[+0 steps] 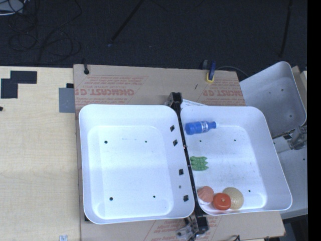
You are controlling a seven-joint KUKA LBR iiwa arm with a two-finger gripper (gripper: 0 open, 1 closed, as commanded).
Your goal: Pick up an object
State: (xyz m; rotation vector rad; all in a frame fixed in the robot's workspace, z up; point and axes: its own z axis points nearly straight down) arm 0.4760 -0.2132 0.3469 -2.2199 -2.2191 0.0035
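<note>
Objects sit in right bin (pixel 261 134) on cardboard-covered bench (pixel 125 87), dark floor (pixel 150 24) behind.

Both bins white: left bin (pixel 95 129), right bin (pixel 261 129), black divider strip (pixel 183 154) between them. In the right bin: blue bottle (pixel 199 127) with a white label band, green pod cluster (pixel 198 163), pink-orange round piece (pixel 205 193), red round piece (pixel 221 201), beige round piece (pixel 234 197). Brown cardboard sheet (pixel 125 84) with red print under the bins, on a pale wood-grain surface (pixel 35 159) with black and grey patches.
</note>
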